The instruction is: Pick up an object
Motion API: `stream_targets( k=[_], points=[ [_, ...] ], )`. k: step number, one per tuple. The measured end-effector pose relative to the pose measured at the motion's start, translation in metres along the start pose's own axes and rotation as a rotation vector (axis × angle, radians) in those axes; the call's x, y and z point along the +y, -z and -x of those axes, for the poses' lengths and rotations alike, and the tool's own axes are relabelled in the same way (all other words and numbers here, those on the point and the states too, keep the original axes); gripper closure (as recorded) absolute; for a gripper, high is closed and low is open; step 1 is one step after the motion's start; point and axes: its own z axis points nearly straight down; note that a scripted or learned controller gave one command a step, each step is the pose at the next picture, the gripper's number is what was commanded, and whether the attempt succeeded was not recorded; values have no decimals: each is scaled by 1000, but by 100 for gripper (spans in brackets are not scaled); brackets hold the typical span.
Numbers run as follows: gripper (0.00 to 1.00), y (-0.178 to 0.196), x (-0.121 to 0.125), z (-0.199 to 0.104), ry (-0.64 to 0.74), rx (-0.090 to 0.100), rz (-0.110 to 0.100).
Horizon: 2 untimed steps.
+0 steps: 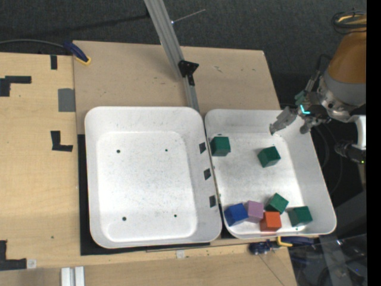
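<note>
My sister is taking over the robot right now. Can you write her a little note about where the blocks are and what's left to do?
Gripper: above the top right corner of the right bin, holding nothing that shows.
Blocks, all in the right bin: two green blocks apart near the top; a cluster at the bottom edge with blue block, purple block, orange block and two more green ones.
Done: nothing picked yet.
Left: grab one; the two lone green blocks look easiest.

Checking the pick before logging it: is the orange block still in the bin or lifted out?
In the bin. The orange block lies near the right bin's front edge among other blocks; the gripper is far from it.
</note>
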Motion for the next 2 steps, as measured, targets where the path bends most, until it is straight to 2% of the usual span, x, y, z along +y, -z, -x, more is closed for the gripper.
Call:
stream_targets(
  k=[1, 2],
  points=[
    [0, 3, 1, 0, 1, -1, 4],
    [0, -42, -3, 4, 0, -1, 0]
  ],
)
